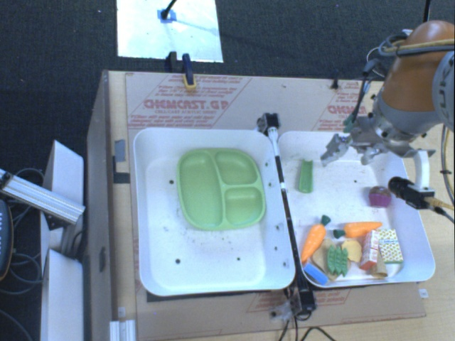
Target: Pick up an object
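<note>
While the gripper (353,150) hangs over the far part of the right bin (425,258), its two fingers stand spread with nothing between them, so no object is yet taken.

Contents, right bin:
- Green pickle-shaped piece (306,176), lying alone near the divider, apart from everything else and nearest the gripper.
- Small purple piece (379,196), alone toward the right wall, just beside a black part of the arm's tooling.
- Heap at the near edge: toy carrot (313,239) with green top, a second orange carrot (362,229) lying flat, a dark green leafy piece (337,260), a yellowish piece (352,250), a red-and-white carton (370,251), a green-patterned box (390,247), a blue piece (317,274) at the rim.

Contents, left bin (156,261):
- Light green divided plate (220,189), three compartments, lying flat.

Risks, judged from this layout:
- Descent onto the heap: items touch and overlap, so the fingers may land on top of one, wedge between two, or push the pile against the near wall without closing on anything.
- Green piece: slim and lying flat; a grasp along its length, not across it, would likely slip off or skid it toward the divider.
- Purple piece: small and close to the wall, so one finger may strike the bin side.
- Carrots: tapered, apt to squirt out of a pinch.
</note>
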`<state>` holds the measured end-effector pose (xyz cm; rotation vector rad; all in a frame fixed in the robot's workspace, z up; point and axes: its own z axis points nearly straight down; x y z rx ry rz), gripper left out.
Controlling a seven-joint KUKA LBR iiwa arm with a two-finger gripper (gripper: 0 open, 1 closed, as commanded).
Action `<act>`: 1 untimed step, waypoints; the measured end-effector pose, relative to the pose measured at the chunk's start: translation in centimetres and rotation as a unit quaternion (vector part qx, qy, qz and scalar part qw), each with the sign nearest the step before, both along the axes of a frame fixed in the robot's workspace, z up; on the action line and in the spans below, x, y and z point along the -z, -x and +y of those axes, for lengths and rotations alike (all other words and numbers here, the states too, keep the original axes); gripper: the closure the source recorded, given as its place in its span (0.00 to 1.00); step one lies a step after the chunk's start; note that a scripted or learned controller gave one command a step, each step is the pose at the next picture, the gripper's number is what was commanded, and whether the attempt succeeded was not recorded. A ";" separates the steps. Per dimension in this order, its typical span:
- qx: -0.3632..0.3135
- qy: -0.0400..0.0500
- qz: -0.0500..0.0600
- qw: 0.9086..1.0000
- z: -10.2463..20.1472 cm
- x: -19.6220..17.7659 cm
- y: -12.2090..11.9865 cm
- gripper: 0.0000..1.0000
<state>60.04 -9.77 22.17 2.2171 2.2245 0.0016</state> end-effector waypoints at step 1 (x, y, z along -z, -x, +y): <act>0.002 0.000 0.001 1.000 -4.0 9.1 4.9 0.00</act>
